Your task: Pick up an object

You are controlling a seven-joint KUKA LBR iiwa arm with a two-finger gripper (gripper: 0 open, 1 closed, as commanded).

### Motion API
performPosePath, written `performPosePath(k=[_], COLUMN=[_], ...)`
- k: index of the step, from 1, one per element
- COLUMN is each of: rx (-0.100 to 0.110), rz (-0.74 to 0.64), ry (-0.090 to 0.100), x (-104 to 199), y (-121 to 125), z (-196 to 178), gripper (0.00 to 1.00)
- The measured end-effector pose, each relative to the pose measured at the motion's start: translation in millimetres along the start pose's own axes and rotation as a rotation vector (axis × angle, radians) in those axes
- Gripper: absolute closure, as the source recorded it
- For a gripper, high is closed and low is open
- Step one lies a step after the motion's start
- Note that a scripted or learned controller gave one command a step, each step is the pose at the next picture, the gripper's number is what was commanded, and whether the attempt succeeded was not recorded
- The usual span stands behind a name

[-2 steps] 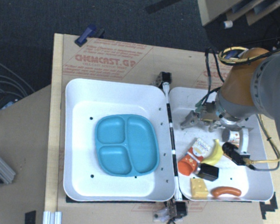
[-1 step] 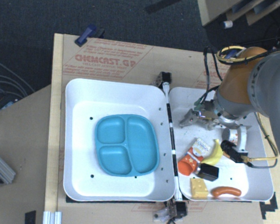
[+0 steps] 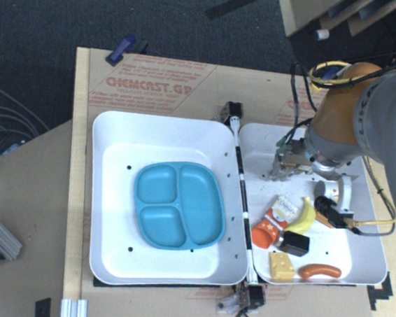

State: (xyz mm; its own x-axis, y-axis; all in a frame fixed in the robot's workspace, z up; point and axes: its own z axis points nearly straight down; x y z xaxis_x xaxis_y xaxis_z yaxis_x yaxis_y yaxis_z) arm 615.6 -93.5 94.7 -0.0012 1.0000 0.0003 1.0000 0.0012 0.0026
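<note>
The claw is hovering in the right bin; I cannot tell its state; the banana is lying nearby, probably light plastic, slippery; gripping across its middle seems best.

Two shallow white bins sit side by side on a worktop. The left bin holds a blue divided plate at its center, leaving a bare white margin open on all sides, widest along the far edge and left wall. The right bin is crowded in its near half: a banana, a red-and-white carton, a small black block, a yellow wedge and a sausage lie close together, some touching. The arm reaches over this bin's far half, with the gripper low near the far left corner. Cables trail across the right side.
</note>
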Motion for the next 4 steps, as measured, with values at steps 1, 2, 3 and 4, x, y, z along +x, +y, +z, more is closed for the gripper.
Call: performPosePath(k=[1, 2, 3, 4], rx=[0.000, 0.005, 0.002, 0.000], rz=[0.000, 0.002, 0.001, 0.002], ry=[0.000, 0.000, 0.000, 0.000], x=[0.0, -2.0, -2.6, -2.4], y=[-0.1, -44.6, -23.9, -23.5], z=[0.1, 10.4, 10.1, 0.1], gripper=[0.00, 0.00, 0.00, 1.00])
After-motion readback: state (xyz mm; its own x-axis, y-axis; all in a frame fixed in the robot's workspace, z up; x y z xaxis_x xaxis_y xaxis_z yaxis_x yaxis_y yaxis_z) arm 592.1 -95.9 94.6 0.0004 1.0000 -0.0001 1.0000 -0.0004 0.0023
